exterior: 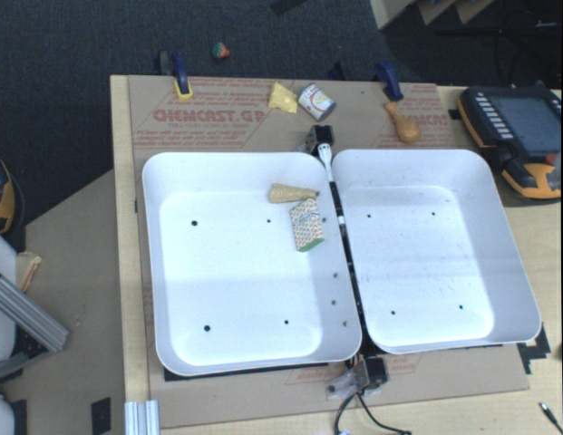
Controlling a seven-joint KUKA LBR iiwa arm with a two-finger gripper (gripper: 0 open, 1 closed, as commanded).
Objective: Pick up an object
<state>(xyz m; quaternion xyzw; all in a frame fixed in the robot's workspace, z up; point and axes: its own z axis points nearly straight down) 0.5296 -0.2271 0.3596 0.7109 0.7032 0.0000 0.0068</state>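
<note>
Camera view: surface (218, 116) carries two white bins. Left bin (172, 270), near its upper right, holds a patterned packet (306, 224), long axis near vertical in frame, and a tan wedge (291, 193) just above it, lying horizontal, narrow end pointing right. Tool state: cannot tell.

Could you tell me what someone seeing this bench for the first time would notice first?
The two white bins side by side stand out most; the left bin holds a tan cone-like piece and a patterned green-and-white packet near its upper right corner. Behind the bins, on the brown board, lie a yellow block, a small carton and a wooden-handled tool.
</note>
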